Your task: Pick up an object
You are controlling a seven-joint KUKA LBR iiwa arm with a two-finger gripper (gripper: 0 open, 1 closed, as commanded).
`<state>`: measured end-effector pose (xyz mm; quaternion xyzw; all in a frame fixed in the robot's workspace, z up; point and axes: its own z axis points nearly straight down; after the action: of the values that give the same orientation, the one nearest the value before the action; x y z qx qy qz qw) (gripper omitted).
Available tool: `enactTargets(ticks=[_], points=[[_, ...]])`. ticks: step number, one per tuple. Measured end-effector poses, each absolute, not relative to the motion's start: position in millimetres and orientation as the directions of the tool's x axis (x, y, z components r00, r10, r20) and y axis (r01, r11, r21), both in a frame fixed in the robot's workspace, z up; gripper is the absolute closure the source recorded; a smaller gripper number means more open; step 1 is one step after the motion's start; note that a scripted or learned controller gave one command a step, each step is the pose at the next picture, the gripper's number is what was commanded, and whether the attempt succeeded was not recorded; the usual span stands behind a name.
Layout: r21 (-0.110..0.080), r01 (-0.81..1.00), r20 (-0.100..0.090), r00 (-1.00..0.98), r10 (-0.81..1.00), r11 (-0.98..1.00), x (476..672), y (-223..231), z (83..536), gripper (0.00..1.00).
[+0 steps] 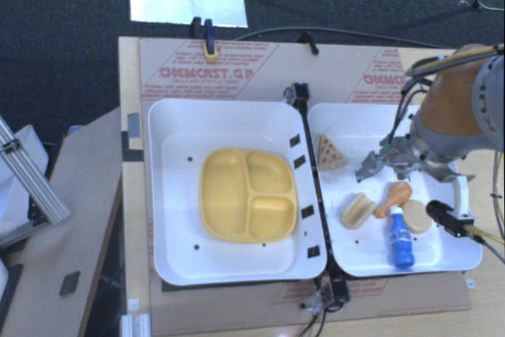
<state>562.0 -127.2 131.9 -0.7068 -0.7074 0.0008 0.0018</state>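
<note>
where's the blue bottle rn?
The blue bottle lies in the right bin, near its front edge, just below the orange toy and beside a round beige piece.

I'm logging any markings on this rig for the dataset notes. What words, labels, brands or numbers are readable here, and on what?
"CHEMCAST GP": red print on the protective sheet under the bins, upper left, with a smaller line beneath it too blurred to read.
The same red print repeats at upper right, partly hidden and blurred.
Blue bottle: its label is too small to read.
Yellow tray: no text seen.
</note>
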Motion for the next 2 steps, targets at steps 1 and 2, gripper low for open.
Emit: enactTargets(ticks=[1,2], points=[[0.002,1.0,-0.001,-0.002,1.0,0.002,563.7,-128,145,1.0],[0.006,1.0,-0.002,-0.004,1.0,0.004,574.6,-131,196,1.0]])
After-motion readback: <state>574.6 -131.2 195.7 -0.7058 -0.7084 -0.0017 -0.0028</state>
